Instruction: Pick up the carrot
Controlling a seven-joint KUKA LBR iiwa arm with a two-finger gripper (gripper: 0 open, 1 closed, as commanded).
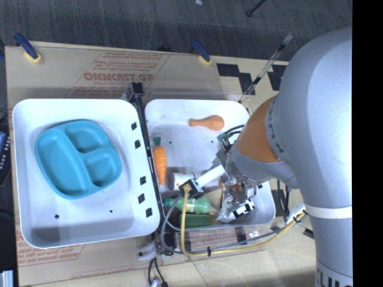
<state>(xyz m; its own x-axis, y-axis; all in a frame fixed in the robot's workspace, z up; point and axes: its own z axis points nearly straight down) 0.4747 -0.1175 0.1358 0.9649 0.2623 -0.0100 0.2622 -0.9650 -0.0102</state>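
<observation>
— Camera view first: where does the carrot lie?

— In the right bin, tight against its left wall. Its long axis runs twelve to six, green top at twelve, orange tip at six.

— What sits around it?

— At about five o'clock from it, a green bottle lies on its side along the bin's near edge, with a yellow cable looping over it. At about two o'clock, well apart, an orange drumstick-shaped toy rests near the far wall.

— And the gripper?

— The gripper hangs at roughly four o'clock from the carrot, over the bin's near right part, clear of it. Whether it is open or closed, and whether it grips anything, I cannot tell; the wrist hides it.

— The other bin?

— At nine o'clock, the left bin holds a blue divided tray.
</observation>
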